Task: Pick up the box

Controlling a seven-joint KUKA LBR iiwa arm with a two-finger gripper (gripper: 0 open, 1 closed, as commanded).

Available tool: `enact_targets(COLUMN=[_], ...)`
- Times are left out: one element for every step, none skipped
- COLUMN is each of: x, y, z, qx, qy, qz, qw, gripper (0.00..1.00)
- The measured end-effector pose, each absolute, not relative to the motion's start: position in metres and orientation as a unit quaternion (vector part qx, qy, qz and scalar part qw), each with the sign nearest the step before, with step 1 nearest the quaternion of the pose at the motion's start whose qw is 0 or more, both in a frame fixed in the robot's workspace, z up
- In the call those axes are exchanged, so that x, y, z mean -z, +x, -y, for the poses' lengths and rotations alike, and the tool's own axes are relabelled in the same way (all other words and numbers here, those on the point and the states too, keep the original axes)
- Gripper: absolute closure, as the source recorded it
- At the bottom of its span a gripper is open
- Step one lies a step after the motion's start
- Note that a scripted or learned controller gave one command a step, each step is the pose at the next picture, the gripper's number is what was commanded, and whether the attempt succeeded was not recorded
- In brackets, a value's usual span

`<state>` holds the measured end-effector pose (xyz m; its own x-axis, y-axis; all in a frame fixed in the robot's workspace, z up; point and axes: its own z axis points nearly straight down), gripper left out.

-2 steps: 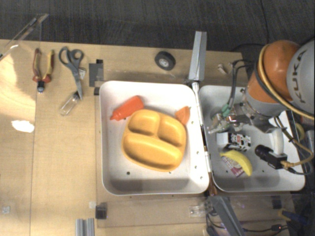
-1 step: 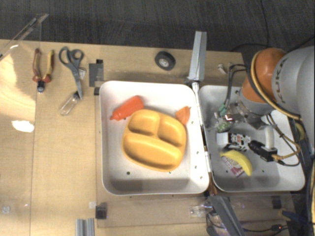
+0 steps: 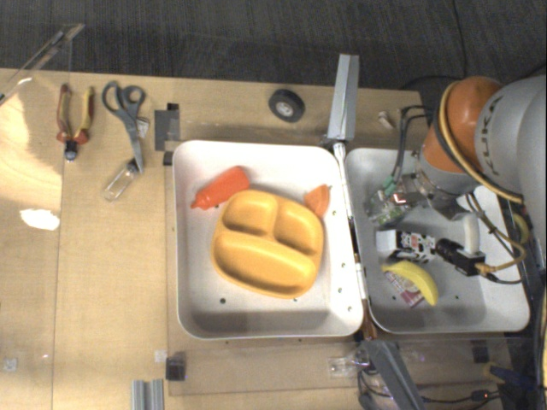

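We see the wooden bench (image 3: 85,314) spreading under everything, and on it two shallow white bins side by side. The left bin (image 3: 197,306) holds a yellow divided tray (image 3: 269,242) lying at a slant near its middle, with an orange bottle (image 3: 219,187) just beyond the tray's upper left corner and a smaller orange piece (image 3: 318,200) touching its upper right corner. The right bin (image 3: 496,310) is partly covered by the grey arm (image 3: 521,126), which reaches in from the right with its orange band (image 3: 457,118) over the bin's far side. Below the band the gripper (image 3: 395,202) sits low over the bin's upper left part, amid cables and a small red light; we cannot tell how the claw stands, and we see nothing plainly held. Just below it lies the box (image 3: 413,243), small, white with dark printing, resting flat on the bin floor near the middle. A yellow banana (image 3: 414,278) lies just beneath the box, on a printed packet (image 3: 405,289). On the bench left of the bins lie grey scissors (image 3: 128,118) and red-handled pliers (image 3: 73,118). A black tape roll (image 3: 286,104) sits beyond the left bin, beside an upright metal bar (image 3: 344,96)
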<state>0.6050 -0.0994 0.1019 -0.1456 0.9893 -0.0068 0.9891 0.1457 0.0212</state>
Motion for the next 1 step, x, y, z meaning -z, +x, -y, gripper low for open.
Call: enact_targets(x=[-0.1019], y=[0.605], z=[0.0995], qx=[-0.0058], qy=[0.654], qz=[-0.757], qw=[0.009], gripper=[0.0])
